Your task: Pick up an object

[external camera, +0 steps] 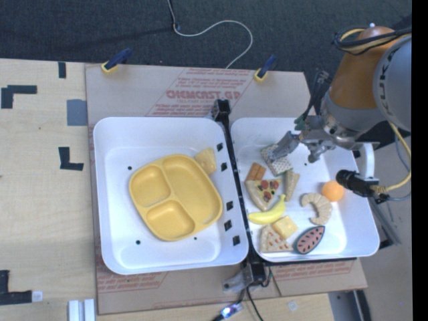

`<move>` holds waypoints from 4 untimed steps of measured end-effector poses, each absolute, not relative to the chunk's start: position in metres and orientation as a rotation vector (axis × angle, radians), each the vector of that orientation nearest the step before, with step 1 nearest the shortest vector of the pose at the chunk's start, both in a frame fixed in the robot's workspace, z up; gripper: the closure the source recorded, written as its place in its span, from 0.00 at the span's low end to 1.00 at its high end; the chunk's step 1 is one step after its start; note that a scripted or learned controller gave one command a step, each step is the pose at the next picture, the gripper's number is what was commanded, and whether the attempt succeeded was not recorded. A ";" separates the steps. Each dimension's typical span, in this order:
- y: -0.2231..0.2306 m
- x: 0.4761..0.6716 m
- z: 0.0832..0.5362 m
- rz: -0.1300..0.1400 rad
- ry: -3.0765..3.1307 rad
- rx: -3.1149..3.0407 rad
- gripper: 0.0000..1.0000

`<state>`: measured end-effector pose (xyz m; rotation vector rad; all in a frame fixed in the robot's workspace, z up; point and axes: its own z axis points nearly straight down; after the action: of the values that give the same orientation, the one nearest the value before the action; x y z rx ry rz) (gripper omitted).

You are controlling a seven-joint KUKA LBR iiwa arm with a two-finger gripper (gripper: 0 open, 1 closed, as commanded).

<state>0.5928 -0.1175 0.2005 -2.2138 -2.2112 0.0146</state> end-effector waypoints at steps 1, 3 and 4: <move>-0.118 0.596 0.208 0.002 -2.222 -2.218 0.00; -0.108 0.577 0.096 0.008 -2.218 -2.216 0.00; -0.108 0.578 0.087 -0.002 -2.224 -2.223 0.00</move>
<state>0.5784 -0.1081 0.0869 -2.2228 -2.2242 -0.0019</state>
